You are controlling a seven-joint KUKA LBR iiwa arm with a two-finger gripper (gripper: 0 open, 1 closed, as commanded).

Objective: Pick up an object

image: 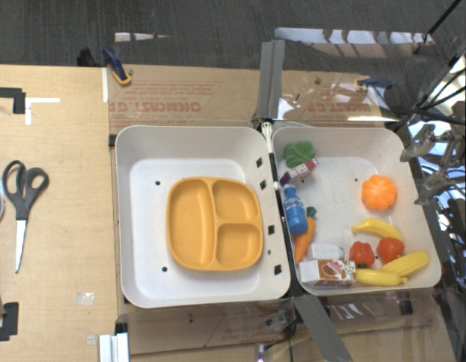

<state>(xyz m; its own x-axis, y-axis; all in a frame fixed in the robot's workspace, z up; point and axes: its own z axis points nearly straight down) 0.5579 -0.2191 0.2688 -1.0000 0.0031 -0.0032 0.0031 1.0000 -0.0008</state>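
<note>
The right bin (335, 148) holds several toy foods. An orange (379, 192) lies near its right wall. A green leafy piece (299, 153) and a small purple-and-white packet (299, 173) lie at its back left. A blue bottle (295, 212) rests along the left wall above a carrot (305, 237). At the front lie a banana (378, 228), two red pieces (361, 253) (390, 247), a corn cob (403, 263), a second yellow piece (378, 277) and a small carton (328, 271).
The left bin (135, 202) holds a yellow divided plate (216, 223). Scissors (22, 194) lie on the wooden bench at the far left. A blue-and-yellow clamp (116, 65) sits behind the left bin. Metal framing and cables (436, 164) crowd the right bin's right side.
</note>
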